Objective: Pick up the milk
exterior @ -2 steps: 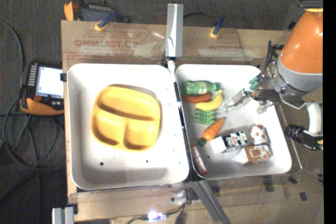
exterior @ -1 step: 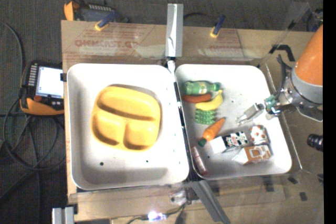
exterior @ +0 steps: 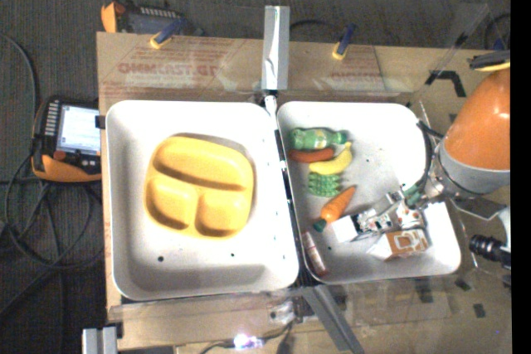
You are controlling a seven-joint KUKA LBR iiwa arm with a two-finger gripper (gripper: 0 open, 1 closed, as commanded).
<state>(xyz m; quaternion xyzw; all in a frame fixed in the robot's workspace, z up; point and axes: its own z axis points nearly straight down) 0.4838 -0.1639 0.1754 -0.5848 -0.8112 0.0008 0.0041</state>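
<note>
Camera view: arm [exterior: 481, 128] cut off at right, orange band over grey wrist.
End effector [exterior: 397, 215]: low in right bin [exterior: 373, 116], tangled among clutter (grip state, I cannot tell).
Milk [exterior: 404, 242]: boxy brown-and-white carton, near right corner, just beside end effector.
Left bin [exterior: 124, 178]: glossy yellow divided tray [exterior: 200, 185].
Carrot [exterior: 336, 205]: orange, tapered.

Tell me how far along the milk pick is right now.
Done: the arm has reached into the right bin, with the pincer low in its lower right part. In hand: it sits right at the milk carton, which lies on the bin floor beside the carrot; I can't tell whether it has a grip. Left: a confirmed grasp and the lift. The yellow tray fills the left bin.
</note>
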